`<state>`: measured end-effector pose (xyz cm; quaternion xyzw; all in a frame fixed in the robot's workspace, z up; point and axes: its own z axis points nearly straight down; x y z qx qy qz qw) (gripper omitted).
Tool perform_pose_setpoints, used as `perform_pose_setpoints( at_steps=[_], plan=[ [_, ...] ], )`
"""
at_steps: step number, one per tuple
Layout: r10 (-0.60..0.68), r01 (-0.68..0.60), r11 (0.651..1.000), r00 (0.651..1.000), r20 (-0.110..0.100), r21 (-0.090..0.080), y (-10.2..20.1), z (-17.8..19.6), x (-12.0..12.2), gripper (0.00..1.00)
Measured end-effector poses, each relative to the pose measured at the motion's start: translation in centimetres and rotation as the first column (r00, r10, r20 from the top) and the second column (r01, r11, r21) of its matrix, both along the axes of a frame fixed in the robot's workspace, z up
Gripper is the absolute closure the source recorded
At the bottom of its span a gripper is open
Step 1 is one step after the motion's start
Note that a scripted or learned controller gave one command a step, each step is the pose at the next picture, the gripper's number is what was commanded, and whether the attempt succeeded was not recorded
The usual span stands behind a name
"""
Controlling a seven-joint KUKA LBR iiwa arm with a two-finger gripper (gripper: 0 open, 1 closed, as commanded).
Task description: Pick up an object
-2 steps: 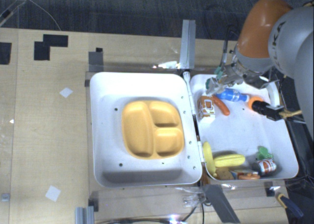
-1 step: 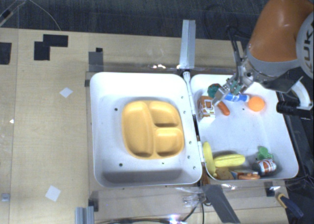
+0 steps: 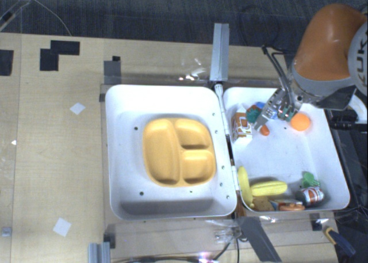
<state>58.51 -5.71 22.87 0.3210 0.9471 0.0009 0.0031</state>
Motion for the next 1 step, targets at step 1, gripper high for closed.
perform_pose_setpoints(
  at_steps=[1],
  plan=[
    [-0.395, 0.395, 0.919, 0.919, -0.002, 0.003, 2.37, -4.34, 7.66, 1.00]
  ],
)
